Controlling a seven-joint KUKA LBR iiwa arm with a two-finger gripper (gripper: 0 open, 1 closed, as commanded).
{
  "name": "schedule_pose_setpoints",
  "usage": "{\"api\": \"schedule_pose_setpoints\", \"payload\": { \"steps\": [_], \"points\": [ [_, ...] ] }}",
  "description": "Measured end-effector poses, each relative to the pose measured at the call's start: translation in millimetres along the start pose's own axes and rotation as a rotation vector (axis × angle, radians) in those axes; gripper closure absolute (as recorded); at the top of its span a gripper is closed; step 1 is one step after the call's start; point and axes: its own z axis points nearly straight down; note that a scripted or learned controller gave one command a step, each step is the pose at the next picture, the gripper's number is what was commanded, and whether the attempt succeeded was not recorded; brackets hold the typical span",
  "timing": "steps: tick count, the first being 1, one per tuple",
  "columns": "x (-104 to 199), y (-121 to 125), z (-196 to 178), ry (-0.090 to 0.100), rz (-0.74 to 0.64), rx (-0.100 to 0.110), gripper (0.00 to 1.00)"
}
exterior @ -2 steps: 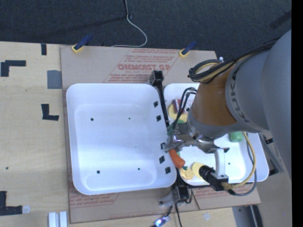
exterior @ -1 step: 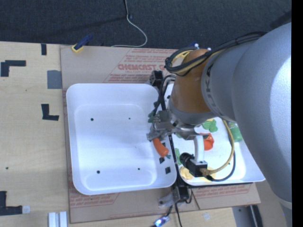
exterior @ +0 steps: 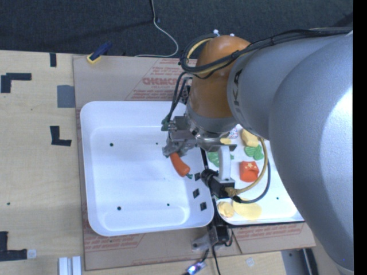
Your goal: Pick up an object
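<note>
The camera view looks down on a table with two white bins side by side. The big grey arm comes in from the right, and its orange band sits over the spot where the bins meet.

The claw hangs low over the right part of the left bin. A small orange carrot toy is right under the claw tip, tilted, with its lower end pointing down and to the right. It looks pinched at its top end by the claw, but I cannot tell for sure, because the dark metal hides the place where they meet. I also cannot tell how wide the claw is.

The right bin holds more toys. There is a red one, a green one, and a yellow one near the arm. Two pale yellow ones lie at the near edge. A black cable loops over this bin.

A thin white wire runs up across the dark floor at the top.
</note>
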Motion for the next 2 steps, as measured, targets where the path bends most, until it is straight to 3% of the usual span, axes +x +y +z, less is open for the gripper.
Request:
{"api": "schedule_pose_setpoints", "payload": {
  "steps": [1,2],
  "points": [
    [34.0,36.3,28.0,-0.002,0.002,0.001,1.0],
    [58.9,42.0,29.7,-0.001,0.002,0.002,1.0]
  ]
}}
